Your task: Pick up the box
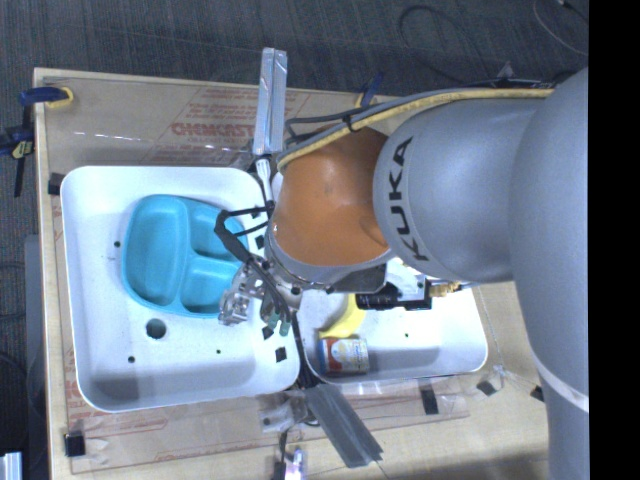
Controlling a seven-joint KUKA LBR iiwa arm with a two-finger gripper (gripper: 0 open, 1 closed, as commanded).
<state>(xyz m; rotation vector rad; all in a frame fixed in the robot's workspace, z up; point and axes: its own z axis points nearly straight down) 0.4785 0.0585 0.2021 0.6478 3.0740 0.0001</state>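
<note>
A light blue, box-like plastic container [175, 258] with two compartments lies open side up in the left bin [100, 368], in its upper middle. My gripper [243, 304] hangs low over the left bin at the container's lower right corner, close to the wall between the bins. Nothing is seen held in it. The grey arm with its orange band [325, 208] reaches in from the right and hides much of the right bin [465, 353].
A small dark round object [155, 329] lies on the left bin's floor below the blue container. In the right bin, a can with a red and white label [345, 353] lies next to a yellow item [347, 318] half hidden under the arm.
</note>
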